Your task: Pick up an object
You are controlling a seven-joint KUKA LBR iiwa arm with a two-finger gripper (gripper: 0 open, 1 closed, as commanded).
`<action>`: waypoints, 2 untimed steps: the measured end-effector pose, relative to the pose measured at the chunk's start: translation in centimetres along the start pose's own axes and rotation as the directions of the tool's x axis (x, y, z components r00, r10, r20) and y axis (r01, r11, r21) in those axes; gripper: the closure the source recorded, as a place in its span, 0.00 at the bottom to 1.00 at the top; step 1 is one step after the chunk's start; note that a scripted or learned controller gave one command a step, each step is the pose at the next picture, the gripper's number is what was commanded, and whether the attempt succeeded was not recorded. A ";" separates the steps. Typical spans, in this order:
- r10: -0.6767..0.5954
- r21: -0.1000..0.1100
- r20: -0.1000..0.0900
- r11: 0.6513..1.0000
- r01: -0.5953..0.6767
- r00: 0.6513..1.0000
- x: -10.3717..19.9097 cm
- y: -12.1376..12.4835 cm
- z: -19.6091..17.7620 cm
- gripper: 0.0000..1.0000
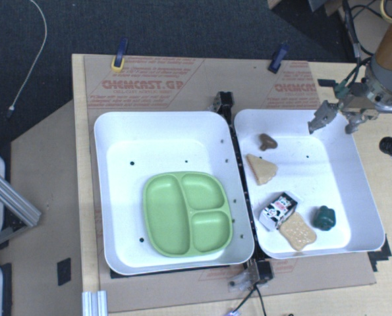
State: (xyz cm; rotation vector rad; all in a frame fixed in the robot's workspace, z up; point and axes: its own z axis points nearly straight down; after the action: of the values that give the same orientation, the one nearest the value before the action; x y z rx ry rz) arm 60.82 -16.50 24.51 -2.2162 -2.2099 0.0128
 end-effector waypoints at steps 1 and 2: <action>-0.003 -0.014 0.003 1.000 0.003 1.000 0.1 0.2 -0.8 0.00; -0.003 -0.009 0.002 1.000 0.003 1.000 -0.4 1.1 4.1 0.00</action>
State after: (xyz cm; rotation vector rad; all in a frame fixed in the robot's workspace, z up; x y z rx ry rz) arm 61.83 -16.88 20.39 -2.2186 -2.2182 0.0050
